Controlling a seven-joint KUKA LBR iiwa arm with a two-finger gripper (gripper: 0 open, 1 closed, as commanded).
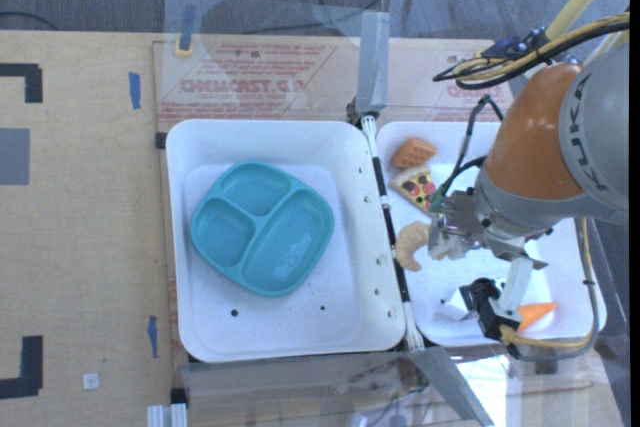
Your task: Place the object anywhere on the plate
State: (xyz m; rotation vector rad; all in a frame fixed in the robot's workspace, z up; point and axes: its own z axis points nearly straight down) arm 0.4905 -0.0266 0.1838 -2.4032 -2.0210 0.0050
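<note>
A teal plate [262,228] with three compartments is seen lying flat in the left bin [200,315], slightly left of that bin's middle and turned at an angle to its walls. White floor is left bare around the plate on every side, most widely toward the bin's near edge and its right wall.

The objects are found in the right bin [590,315]. An orange wedge-shaped piece [413,153] is placed near that bin's far left corner. Just below it a pizza-slice toy [416,187] with dark and red spots is laid. Further toward the near edge, a pale tan, curved pastry-like piece [410,246] is set close against the bin's left wall. An orange carrot-like piece [536,313] is seen near the near right corner of the same bin.

The gripper [450,240] is held low over the middle of the right bin, just right of the tan piece. Whether the fingers are spread or closed cannot be told, and nothing can be made out between them. Contact with the tan piece cannot be judged either.

The grey arm with its orange band [535,140] is stretched in from the right, covering much of the right bin. Yellow and black cables [520,47] are run across the desk's far right corner. The two bins are placed touching side by side on the wooden desk [80,235].
</note>
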